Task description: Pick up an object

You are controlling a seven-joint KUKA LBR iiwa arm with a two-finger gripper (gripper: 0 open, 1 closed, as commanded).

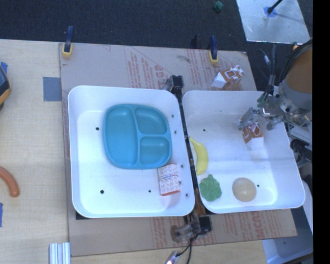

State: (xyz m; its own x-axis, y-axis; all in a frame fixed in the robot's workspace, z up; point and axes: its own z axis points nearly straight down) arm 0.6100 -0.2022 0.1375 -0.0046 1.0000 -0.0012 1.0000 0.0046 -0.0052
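Reaching in from the right, the grey arm [297, 92] hangs its pincer [254, 124] over the right white bin [275, 164], near that bin's top right corner. A small brown and white packet [253, 132] sits between the pincer's fingers, so the pincer is closed narrow around the packet. The packet looks a little tilted, and its shadow falls on the bin floor just below it.

Lower down in the right bin, a yellow banana [200, 155] lies along the bin's left wall. A green leafy toy [210, 187] sits just below the banana, near the bin's bottom left corner. A round cream ball [244, 190] rests beside the green toy, toward the bin's bottom edge.

To the left of the right bin is the left white bin [85, 164]. It holds a blue tray [136, 135] with three parts and a small red and white packet [169, 179] just below the tray.

Another brown packet [227, 78] lies on the cardboard just above the right bin. A toy sausage [6, 180] lies on the table [22, 147], far to the left.
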